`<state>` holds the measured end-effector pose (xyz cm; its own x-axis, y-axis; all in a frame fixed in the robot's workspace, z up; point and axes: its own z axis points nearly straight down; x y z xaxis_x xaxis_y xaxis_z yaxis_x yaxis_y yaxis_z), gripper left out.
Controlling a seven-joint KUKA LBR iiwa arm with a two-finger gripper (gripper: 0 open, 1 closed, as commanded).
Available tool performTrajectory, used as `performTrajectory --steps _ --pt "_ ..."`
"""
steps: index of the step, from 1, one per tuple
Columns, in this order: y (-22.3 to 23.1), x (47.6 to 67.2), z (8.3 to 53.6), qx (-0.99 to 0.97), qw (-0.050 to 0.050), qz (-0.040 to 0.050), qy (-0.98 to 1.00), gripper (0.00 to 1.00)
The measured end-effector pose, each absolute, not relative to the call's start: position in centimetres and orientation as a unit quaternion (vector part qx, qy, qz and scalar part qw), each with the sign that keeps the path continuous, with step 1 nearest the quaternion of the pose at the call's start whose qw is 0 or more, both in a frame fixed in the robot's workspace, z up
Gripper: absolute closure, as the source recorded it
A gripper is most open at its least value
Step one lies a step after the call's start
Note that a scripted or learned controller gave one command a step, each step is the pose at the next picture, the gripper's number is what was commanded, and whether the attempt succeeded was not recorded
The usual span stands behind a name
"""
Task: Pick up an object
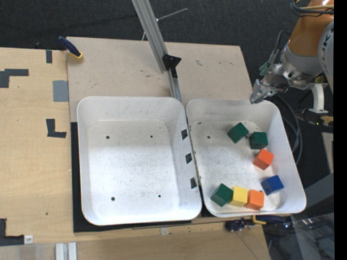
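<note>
Pincer (257, 96) above right bin's (287, 140) far rim — opening unclear; nothing seen held, blocks (237, 132) well apart

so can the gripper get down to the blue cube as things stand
Probably yes. The gripper hangs over the right bin's far rim, and the blue cube lies open from above. It sits close to the bin's right wall, with an orange cube nearby, so finger room looks tight.
</note>
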<state>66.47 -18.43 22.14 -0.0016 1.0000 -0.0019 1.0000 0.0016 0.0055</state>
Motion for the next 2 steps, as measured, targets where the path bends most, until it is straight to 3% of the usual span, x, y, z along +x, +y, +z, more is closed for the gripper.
performTrajectory --steps 1,2 --pt "-18.3 66.5 24.5 0.706 0.001 0.0006 0.708 1.00" --pt "-13.7 66.5 23.5 0.705 -0.001 -0.0003 0.709 1.00"
